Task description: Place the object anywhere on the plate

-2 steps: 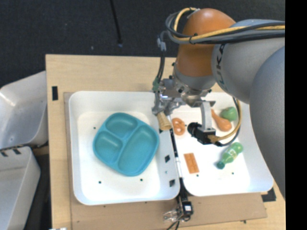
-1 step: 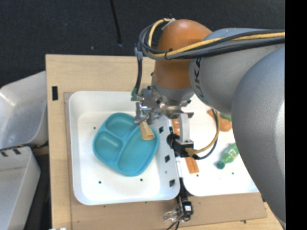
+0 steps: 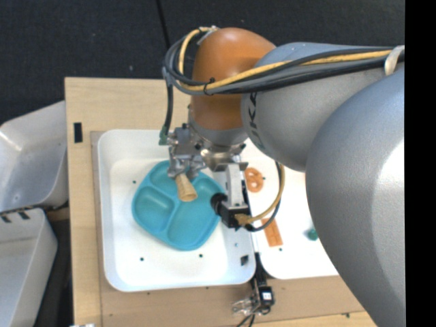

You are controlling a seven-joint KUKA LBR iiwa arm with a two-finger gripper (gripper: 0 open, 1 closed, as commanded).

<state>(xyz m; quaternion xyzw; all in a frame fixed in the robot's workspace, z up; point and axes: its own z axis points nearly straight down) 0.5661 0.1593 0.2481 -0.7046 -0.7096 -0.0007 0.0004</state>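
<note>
A blue divided plate (image 3: 170,213) lies in the left white bin (image 3: 136,264), toward its right side. My gripper (image 3: 184,172) hangs under the orange wrist band, over the plate's upper right part. Between its fingertips sits a small tan cylinder (image 3: 186,189), like a cork, tilted with its lower end pointing down and right. The cylinder is over the plate's upper compartments; I cannot tell whether its lower end touches the plate.
The right bin (image 3: 293,264) holds an orange pretzel-shaped piece (image 3: 253,180), an orange block (image 3: 272,236) and a small teal item (image 3: 311,234). The arm's bulk covers most of that bin. A white container (image 3: 27,162) stands left of the bench.
</note>
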